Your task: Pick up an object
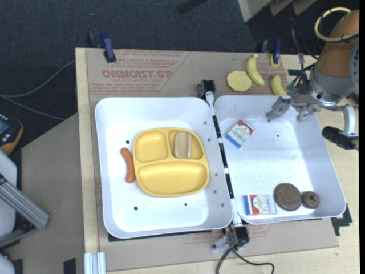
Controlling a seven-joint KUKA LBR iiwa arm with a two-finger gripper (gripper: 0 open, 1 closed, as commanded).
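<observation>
My gripper hangs over the far edge of the right bin, open, with nothing between its two grey fingers. The closest object is a small white, blue and red carton, lying tilted on the bin floor to the gripper's lower left and apart from it. At the bin's near edge lie a second flat carton, a round brown cookie and a small brown doughnut-like piece.
The left bin holds a yellow divided plate with a beige piece in one compartment and a sausage beside it. Behind the right bin, on the bench, lie two bananas and a yellow disc.
</observation>
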